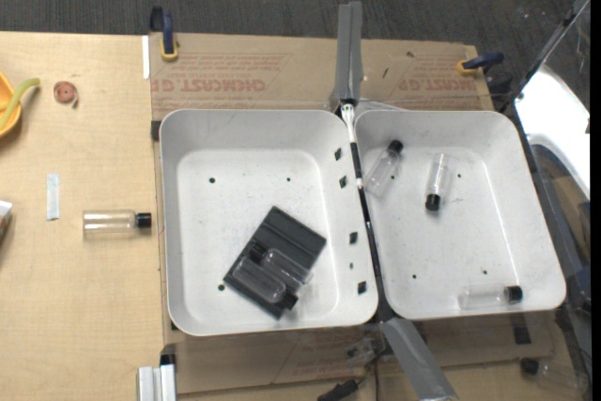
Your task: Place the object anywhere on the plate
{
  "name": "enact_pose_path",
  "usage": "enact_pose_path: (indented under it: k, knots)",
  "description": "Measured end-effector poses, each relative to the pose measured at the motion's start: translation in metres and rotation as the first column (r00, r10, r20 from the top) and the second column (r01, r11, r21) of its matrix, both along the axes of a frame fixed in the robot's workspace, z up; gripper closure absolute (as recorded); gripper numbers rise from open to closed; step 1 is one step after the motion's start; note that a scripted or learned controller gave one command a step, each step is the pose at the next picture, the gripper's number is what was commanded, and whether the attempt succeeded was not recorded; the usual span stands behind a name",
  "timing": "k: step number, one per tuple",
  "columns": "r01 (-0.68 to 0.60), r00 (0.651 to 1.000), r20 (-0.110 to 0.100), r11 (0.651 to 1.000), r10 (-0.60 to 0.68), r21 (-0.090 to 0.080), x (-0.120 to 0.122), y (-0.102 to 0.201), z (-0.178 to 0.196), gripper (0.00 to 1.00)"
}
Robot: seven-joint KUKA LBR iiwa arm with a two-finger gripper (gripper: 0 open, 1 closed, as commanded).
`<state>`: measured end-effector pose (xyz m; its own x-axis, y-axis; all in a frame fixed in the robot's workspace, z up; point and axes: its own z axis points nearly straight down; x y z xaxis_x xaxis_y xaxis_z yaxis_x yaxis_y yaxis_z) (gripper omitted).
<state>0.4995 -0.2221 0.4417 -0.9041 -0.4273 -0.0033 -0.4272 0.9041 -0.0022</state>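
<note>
Black tray (274,260) lies in the left bin (192,192).

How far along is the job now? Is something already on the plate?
Done: nothing that is clear yet. The dark tray, probably the plate, lies in the left bin; I cannot tell whether anything rests on it. In hand: nothing; three clear bottles lie loose in the right bin. Left: pick one up and set it on the tray.

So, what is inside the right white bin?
The right white bin holds three clear plastic bottles with black caps: one near the divider, one in the middle, one by the front wall. Nothing looks covered.
</note>
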Motion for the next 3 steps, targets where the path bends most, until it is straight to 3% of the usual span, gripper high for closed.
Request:
enact_pose_path:
  k: [1, 2, 3]
  knots:
    - [-0.211, 0.977, 0.000, 0.977, 0.211, 0.000, 0.076, 0.001, 0.000, 0.00]
    - [-0.395, 0.919, -0.001, 0.919, 0.395, 0.001, 0.000, 0.000, 0.000, 0.00]
    - [-0.716, 0.698, -0.001, 0.698, 0.716, 0.001, -0.012, 0.000, 0.000, 0.00]
